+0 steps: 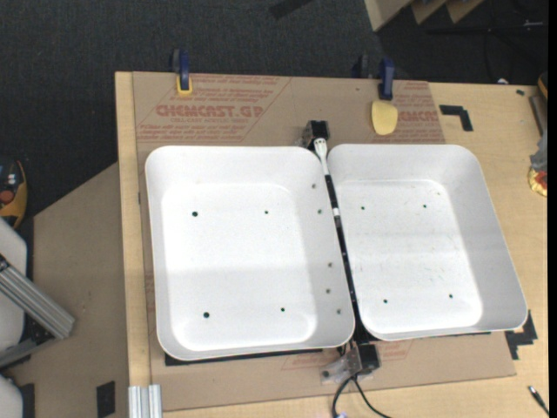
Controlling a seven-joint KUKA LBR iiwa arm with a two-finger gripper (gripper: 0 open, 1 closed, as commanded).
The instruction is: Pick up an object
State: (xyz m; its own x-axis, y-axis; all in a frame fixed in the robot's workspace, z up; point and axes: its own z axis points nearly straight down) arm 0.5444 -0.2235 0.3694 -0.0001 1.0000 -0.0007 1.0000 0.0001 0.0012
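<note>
Table (218, 103): a brown board with red printed lettering along its far edge. It sits over dark floor (78, 24).

Two blue clamps bite the table's far edge, the left clamp (182, 64) near the far left corner and the right clamp (385, 72) right of the middle. A pale yellow piece (384, 117) lies on the board just beside the right clamp, outside both bins and just beyond the far rim of the right one. I cannot tell what it is.

The left bin (235, 259) and the right bin (409, 251) are white and shallow with rounded corners. They stand side by side with their inner rims nearly touching. Each floor shows four small dark dots (195, 214), roughly at the corners of a rectangle.

A black strip (335, 233) runs along the seam between the bins. It ends in a small black fitting (317, 131) at the far end and another (361, 357) at the near end. A cable (348, 399) trails off the near edge from the second.

Black corner marks (455, 116) sit on the board near the far right and near right corners of the right bin.

A small item with yellow and red (540, 168) is cut off at the table's right edge and cannot be identified. A grey metal rail (35, 299) lies off the table's left side.
</note>
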